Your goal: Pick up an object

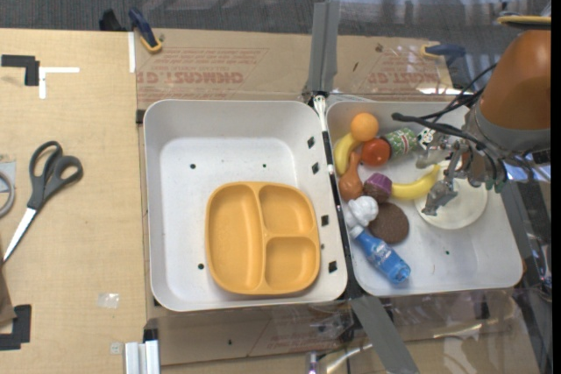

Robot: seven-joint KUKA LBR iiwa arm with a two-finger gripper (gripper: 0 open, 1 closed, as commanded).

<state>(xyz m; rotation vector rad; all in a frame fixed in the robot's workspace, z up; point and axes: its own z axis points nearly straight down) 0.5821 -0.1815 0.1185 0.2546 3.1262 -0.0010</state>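
Two white bins sit side by side on the tabletop; the right bin (491, 267) holds a heap of toy food, while the pincer (441, 193) hangs over a white plate (460, 213). Whether it grips anything I cannot tell. This looks like the approach step. Next, it likely needs to centre on one piece, perhaps the yellow banana (416, 185) just beside it, curved and smooth.
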